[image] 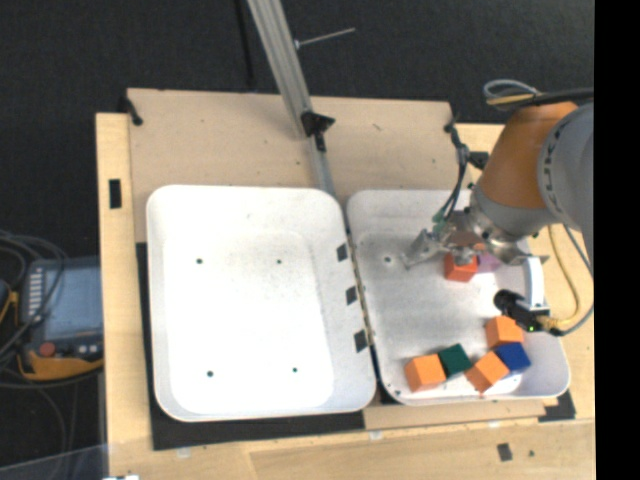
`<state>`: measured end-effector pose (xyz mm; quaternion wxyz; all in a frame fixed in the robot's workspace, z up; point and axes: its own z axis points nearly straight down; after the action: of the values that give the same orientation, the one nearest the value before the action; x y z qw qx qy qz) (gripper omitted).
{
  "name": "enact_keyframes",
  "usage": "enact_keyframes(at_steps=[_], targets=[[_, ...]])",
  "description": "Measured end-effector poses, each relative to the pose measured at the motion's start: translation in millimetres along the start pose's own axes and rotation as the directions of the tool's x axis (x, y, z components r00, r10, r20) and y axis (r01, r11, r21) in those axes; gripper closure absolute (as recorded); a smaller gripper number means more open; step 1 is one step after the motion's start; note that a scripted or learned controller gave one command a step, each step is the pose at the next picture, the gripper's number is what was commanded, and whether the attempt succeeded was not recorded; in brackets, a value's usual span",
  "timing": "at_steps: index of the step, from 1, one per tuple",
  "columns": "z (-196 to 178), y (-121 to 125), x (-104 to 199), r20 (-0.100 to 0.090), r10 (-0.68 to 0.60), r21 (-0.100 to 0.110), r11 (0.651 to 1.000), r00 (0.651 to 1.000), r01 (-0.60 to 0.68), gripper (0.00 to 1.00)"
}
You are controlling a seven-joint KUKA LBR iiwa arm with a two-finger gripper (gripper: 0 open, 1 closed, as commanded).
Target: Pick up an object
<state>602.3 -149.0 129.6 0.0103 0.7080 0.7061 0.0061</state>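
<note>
Orange-banded and grey, the arm [525, 168] rises closest to the lens and comes in from the right over the right bin [395, 298]. Its end effector [455, 243] hangs above the upper middle of that bin. Whether it is clenched or released cannot be told, as the wrist hides its tip.

Just under it, touching or nearly so, sits a red block [460, 267], small, cube-like and a little tilted. I cannot tell whether the block is gripped or simply resting on the bin floor.

To its left the bin floor is bare white up to the wall shared with the left bin [240, 298], which leaves open room on that side. Towards the near right corner, 5 more blocks crowd together:

- an upper orange block [505, 330]
- a blue block [515, 356] just below it
- a lower orange block [489, 370] beside the blue one
- a green block [455, 359]
- a left orange block [425, 371] against the near rim

The 2 bins lie side by side with rims nearly touching, on a pale desk [220, 138] that has a broad free margin behind them. A slanted metal post [280, 48] crosses that margin and ends near the gap between the bins.
</note>
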Motion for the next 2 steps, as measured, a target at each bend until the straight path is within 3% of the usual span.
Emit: enact_keyframes(at_steps=[1, 2], targets=[[-9, 1, 0, -0.001, 0.006, -0.005, 1.000, 1.000, -0.006, 1.00], [-70, 5, 6, -0.005, -0.007, 0.016, 1.000, 1.000, 0.007, 1.00]])
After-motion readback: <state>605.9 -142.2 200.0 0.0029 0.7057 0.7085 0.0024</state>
